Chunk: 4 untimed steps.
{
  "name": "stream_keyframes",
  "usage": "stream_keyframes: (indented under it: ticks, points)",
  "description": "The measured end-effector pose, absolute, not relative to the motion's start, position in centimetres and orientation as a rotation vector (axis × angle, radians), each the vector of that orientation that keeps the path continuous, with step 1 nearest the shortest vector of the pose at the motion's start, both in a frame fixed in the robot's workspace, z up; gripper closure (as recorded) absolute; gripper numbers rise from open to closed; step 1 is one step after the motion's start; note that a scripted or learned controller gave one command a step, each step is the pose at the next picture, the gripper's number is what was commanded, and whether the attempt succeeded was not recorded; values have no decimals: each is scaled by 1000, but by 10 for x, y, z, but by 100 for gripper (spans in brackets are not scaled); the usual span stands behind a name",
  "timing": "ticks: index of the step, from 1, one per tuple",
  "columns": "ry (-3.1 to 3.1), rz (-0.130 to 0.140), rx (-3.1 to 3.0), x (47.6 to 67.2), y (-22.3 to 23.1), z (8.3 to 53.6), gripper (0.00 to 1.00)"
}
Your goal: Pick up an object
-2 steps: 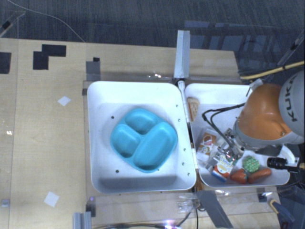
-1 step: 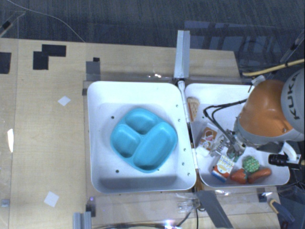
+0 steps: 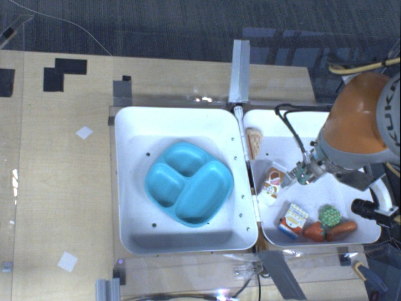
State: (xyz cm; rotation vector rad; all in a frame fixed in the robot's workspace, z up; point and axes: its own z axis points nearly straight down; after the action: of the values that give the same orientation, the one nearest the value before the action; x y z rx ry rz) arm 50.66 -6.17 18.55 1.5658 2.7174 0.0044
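Hovering pincer (image 3: 303,174) beside carton (image 3: 272,184) (right bin (image 3: 294,127)).

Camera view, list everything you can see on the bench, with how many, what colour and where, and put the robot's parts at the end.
Bins: two, white, side by side on the bench.
Divided plate: one, light blue, three compartments, middle of the left bin.
Small carton: one, white and red, right bin near the divider.
Beige wrapped item: one, tan, right bin's far left corner.
Snack box: one, yellow, blue and white, right bin's near edge.
Red toy food: one, red, beside the snack box.
Green round item: one, green, right bin's near edge.
Sausage-like item: one, reddish brown, beside the green one.
Arm: one, grey with orange band, over the right bin.
Gripper: one, above the right bin, next to the carton.
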Motion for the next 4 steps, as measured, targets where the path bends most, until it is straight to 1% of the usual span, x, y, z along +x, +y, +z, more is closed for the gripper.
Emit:
stream_keyframes:
  ticks: [1, 2, 3, 4]
  points:
    - [2562, 6, 1806, 488, -57, 388, 100]
    - [2628, 3, 1716, 525, -7, 282, 100]
    - [2628, 3, 1715, 525, -6, 282, 0]
    - [2691, 3, 1614, 498, -56, 195, 0]
